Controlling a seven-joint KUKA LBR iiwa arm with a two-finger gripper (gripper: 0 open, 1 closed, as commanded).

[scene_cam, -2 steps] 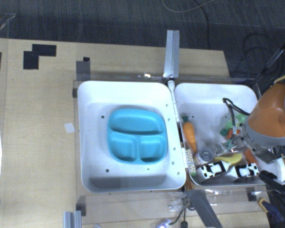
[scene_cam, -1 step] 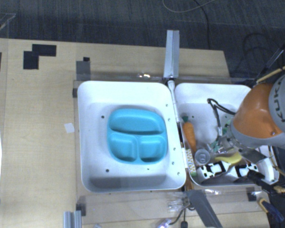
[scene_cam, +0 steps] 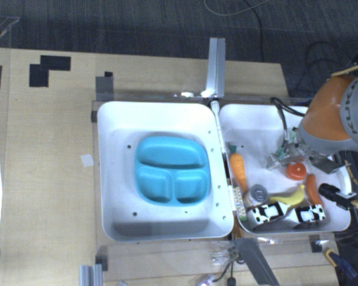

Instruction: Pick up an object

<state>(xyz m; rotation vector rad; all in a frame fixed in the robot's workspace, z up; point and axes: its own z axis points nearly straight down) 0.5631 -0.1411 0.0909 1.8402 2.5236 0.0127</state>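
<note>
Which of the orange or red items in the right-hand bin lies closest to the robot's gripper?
The small round red-orange piece, just below the gripper. The long orange carrot lies by the bin's left wall, and the orange-red sausage-shaped piece sits further down.

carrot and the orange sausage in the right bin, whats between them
In the camera view, a grey round cap and a banana lie between the carrot and the sausage.
</note>
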